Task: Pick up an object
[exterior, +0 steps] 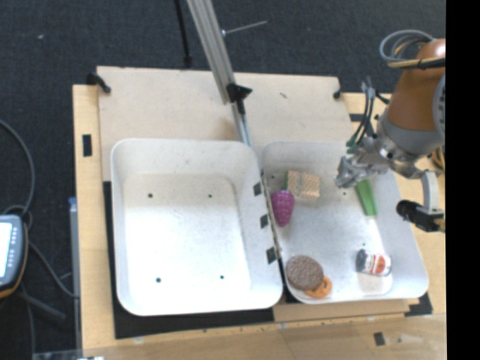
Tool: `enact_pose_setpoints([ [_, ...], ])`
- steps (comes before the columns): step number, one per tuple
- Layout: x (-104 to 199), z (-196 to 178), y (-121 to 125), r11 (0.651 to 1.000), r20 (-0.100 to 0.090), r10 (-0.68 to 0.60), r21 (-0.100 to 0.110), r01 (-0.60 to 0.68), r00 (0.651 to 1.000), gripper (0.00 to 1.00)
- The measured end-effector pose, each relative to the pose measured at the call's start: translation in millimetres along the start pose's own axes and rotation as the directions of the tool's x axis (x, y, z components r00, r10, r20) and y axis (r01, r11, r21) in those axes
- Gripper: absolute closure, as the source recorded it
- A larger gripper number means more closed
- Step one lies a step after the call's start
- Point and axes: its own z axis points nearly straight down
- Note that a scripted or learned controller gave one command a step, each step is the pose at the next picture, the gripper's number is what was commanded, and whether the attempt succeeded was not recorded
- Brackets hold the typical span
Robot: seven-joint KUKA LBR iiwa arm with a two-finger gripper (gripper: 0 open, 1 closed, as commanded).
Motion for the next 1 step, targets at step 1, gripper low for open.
enact_pose_setpoints([
  [1,-1.5,-48.8,1.7,1.000,0.000,-0.002,-0.001,0.002,1.000,1.00],
])
